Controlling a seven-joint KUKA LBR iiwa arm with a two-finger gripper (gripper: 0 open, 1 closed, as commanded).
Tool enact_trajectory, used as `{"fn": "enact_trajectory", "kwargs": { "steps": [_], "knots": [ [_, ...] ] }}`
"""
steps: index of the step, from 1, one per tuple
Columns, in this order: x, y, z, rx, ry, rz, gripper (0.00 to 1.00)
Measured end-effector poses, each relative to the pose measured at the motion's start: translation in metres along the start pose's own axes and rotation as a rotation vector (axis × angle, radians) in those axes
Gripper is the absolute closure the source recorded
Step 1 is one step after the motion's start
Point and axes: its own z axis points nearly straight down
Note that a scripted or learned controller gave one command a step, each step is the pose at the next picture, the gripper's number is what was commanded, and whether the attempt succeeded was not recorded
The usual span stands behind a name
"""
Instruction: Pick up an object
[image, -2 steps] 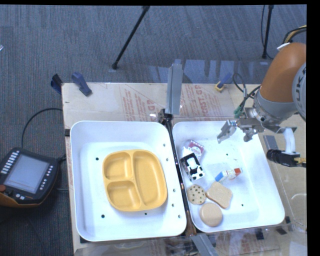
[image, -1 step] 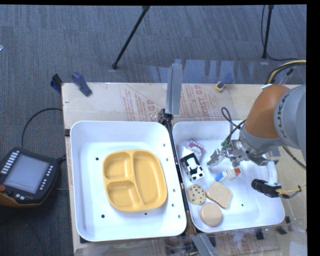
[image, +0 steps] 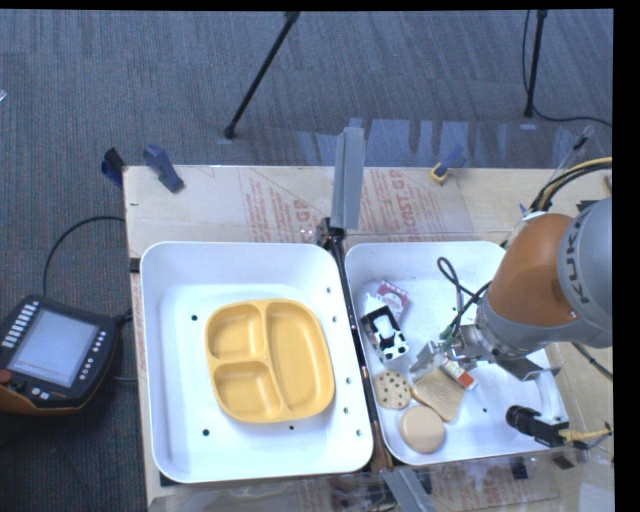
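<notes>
My gripper (image: 447, 358) hangs low in the right bin (image: 480, 262), under the orange and grey wrist. Just below it lies a tan toast-shaped slice (image: 440, 396), and a small red and white item (image: 462, 376) sits by its right side. Left of the slice is a round brown cookie with dots (image: 393, 390), with a plain tan disc (image: 422, 430) nearer the front wall. A black and white object (image: 385, 335) and a pink and white wrapper (image: 388, 296) lie toward the bin's left wall. I see nothing held.
The left bin (image: 170, 300) holds a yellow three-compartment plate (image: 268, 358). A grey post (image: 348, 185) rises behind the divider between the bins. A teach pendant (image: 52, 352) lies on the floor to the left.
</notes>
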Motion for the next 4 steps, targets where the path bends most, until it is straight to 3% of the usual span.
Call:
{"fn": "enact_trajectory", "kwargs": {
  "steps": [1, 2, 4],
  "knots": [
    [-0.003, 0.002, -0.011, -0.005, -0.001, 0.009, 1.00],
    [0.056, 0.044, -0.115, -0.014, -0.002, 0.000, 1.00],
    [0.055, 0.042, -0.125, 0.006, 0.001, 0.002, 1.00]
  ]
}}
